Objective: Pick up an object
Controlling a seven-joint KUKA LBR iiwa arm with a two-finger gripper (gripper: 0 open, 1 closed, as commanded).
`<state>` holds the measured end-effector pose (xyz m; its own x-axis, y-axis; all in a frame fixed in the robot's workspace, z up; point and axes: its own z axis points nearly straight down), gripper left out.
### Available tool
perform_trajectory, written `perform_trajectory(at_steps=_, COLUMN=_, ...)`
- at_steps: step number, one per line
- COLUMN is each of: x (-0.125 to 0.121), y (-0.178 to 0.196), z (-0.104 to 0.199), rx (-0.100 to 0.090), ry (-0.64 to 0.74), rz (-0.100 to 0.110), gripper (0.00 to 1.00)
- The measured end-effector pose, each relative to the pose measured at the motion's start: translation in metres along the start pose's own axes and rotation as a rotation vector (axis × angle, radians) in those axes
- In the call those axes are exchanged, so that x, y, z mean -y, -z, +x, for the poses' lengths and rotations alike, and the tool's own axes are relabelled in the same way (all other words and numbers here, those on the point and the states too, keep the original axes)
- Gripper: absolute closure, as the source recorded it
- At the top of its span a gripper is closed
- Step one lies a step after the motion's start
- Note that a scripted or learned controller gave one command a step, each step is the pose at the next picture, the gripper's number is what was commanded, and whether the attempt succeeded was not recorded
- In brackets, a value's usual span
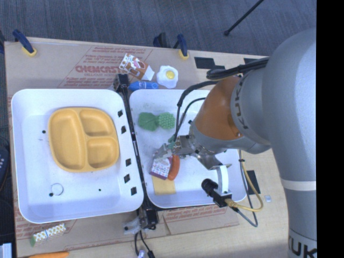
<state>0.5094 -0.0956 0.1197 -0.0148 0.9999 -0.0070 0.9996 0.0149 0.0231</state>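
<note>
Camera view is showing the gripper (173, 150) hovering over the right bin (185, 198), finger state impossible to tell, directly above an orange carrot-like object (174, 167) lying near the bin's front-left corner.

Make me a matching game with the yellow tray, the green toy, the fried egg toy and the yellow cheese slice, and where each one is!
Things:
1. yellow tray
2. green toy
3. fried egg toy
4. cheese slice

Places:
A. on the cardboard, outside the bins
B. in the left bin
C. right bin, far end
D. right bin, near end

Pairs: 1-B, 2-C, 3-A, 4-D
</note>
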Motion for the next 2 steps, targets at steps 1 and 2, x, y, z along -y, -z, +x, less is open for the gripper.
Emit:
perform_trajectory(at_steps=1, x=0.020, y=-0.023, z=-0.005, rx=-0.011, ry=0.289, rz=0.010, gripper=0.00)
perform_trajectory(at_steps=2, x=-0.002, y=-0.026, z=-0.002, rx=-0.012, ry=0.239, rz=0.023, gripper=0.00)
